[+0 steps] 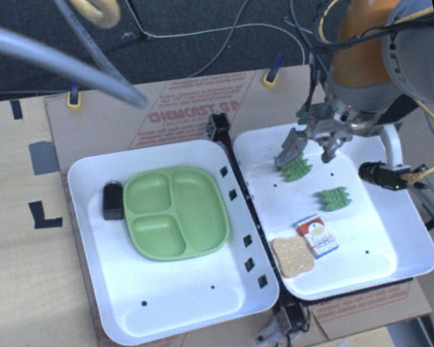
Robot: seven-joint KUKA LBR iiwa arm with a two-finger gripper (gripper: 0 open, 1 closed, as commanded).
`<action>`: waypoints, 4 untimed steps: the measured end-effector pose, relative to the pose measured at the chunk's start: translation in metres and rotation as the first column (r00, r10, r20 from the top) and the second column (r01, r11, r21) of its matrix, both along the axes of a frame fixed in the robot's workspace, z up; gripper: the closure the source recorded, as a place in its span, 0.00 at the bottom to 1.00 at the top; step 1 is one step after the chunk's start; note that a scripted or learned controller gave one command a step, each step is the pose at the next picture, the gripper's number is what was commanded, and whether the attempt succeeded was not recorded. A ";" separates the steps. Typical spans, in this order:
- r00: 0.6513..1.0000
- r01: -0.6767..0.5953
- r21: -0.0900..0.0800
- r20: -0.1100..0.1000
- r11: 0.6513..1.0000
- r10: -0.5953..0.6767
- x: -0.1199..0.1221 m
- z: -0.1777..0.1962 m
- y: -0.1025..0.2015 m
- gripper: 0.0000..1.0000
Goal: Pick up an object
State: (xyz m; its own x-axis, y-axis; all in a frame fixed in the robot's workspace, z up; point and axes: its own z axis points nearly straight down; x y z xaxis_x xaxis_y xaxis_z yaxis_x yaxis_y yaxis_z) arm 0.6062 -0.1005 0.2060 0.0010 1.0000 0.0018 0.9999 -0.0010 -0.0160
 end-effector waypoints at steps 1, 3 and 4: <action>1.000 -0.003 -0.001 0.014 1.000 0.003 0.003 0.009 0.000 0.00; 1.000 -0.002 -0.002 0.010 1.000 0.002 -0.007 -0.088 -0.007 0.00; 1.000 -0.003 -0.003 0.014 1.000 0.003 -0.007 -0.123 -0.006 0.00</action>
State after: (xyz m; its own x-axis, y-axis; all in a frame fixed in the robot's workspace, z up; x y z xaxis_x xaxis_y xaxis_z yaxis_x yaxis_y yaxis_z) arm 0.5991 -0.1068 0.0829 -0.0019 1.0000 -0.0016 1.0000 0.0019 -0.0015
